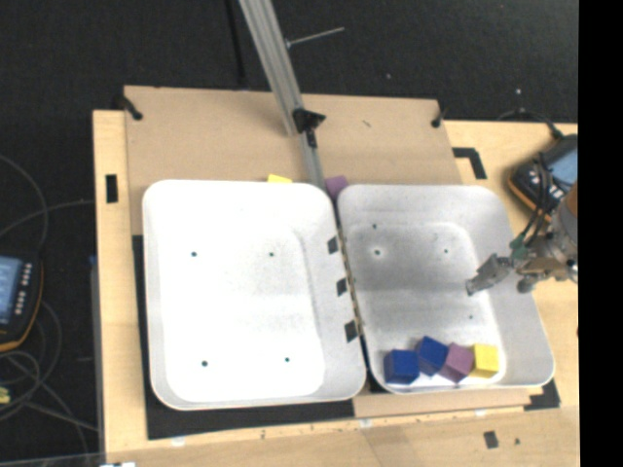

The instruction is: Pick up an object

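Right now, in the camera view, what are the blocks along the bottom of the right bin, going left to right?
Blue block → darker blue block → purple block → yellow block. They sit in a tight row against the near wall of the right bin.

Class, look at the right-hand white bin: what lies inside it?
Inside the right bin, four blocks sit along its near edge: two blue blocks, a purple block and a yellow block. Anything beneath them is covered.
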Tool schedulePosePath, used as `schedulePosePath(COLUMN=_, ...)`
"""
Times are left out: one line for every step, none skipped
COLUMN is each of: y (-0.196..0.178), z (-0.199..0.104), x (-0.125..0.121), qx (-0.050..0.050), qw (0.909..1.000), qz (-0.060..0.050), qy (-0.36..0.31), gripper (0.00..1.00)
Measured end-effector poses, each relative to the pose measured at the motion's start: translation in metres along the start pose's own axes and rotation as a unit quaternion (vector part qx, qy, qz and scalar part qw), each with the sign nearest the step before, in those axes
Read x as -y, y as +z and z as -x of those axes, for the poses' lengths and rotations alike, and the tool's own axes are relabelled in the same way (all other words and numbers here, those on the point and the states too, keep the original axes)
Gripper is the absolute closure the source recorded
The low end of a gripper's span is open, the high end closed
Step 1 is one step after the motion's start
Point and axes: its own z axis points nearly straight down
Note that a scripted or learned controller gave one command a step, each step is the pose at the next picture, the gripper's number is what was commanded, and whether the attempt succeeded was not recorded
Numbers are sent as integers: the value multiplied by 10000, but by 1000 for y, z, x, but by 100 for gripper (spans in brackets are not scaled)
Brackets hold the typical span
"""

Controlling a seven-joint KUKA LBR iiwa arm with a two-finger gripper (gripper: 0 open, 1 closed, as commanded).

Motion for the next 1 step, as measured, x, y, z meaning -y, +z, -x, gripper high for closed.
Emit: schedulePosePath(y=25, z=-15, x=-16, qx=-6, qw=10000, qz=-16, qy=-27, gripper=0)
